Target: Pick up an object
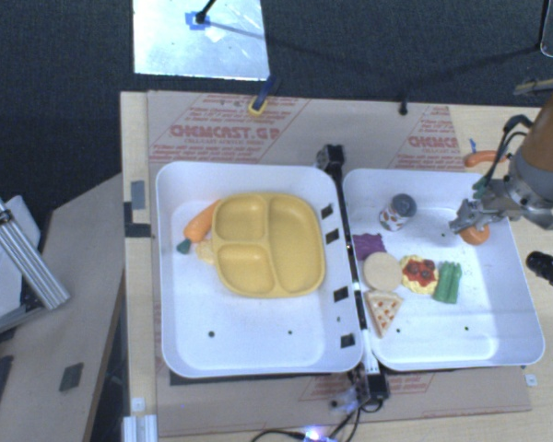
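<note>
A pale wooden bench on dark carpet bears a sheet of printed cardboard, and on that sit two shallow white plastic bins side by side. A square of shiny metal plate lies on the carpet beyond the bench.

The grey two-finger gripper hangs low over the far right corner of the right-hand bin. How wide its jaws stand cannot be told from here; the tips blur into the wrist. Just under and beside them lies a small round orange toy, seemingly the thing being gone for. Whether it is touched or gripped I cannot say.

Further from the jaws, towards the bin's middle, lie a small grey-capped tin, a purple scrap, a tan round biscuit-like disc, a red-and-yellow pizza-like piece, a green ridged vegetable and a waffle wedge. Well away, in the left-hand bin, sits a yellow three-part plastic tray with an orange toy carrot against its edge.

The risk, as I judge it: the orange piece is round and close to the bin wall, so closing fingers could roll it aside or squeeze it out, or one finger could catch the rim.
</note>
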Robot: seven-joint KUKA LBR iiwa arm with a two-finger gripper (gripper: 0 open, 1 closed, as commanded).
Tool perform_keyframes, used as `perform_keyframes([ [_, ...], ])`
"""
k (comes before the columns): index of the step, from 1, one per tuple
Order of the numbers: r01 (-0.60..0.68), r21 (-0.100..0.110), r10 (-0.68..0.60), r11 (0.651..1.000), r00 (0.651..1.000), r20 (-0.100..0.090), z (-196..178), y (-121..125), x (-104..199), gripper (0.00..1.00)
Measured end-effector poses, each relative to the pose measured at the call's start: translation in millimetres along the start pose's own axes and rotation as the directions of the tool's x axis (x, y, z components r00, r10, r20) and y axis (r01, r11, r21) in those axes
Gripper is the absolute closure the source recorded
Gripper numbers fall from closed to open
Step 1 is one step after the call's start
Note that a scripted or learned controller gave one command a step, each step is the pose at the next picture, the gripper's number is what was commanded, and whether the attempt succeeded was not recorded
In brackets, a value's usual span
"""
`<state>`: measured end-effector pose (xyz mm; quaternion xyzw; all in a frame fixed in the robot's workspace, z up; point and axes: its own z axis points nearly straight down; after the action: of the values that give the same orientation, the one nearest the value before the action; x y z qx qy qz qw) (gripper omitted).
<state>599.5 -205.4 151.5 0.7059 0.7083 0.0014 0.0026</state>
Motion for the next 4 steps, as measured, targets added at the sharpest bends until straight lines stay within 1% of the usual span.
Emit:
perform_keyframes([
  [1, 0.002, -0.003, -0.002, 1.000, 1.000, 0.001, -54.4, 12.4, 2.3, 1.00],
  [2, 0.002, 0.001, -0.002, 1.000, 1.000, 0.000, -74.5, 13.8, 2.2, 1.00],
  [3, 0.005, 0.005, -0.005, 1.000, 1.000, -0.004, -66.3, 12.2, 57.7, 1.00],
  [4, 0.007, 0.004, -0.007, 1.000, 1.000, -0.004, -59.5, 20.1, 116.4, 1.00],
])
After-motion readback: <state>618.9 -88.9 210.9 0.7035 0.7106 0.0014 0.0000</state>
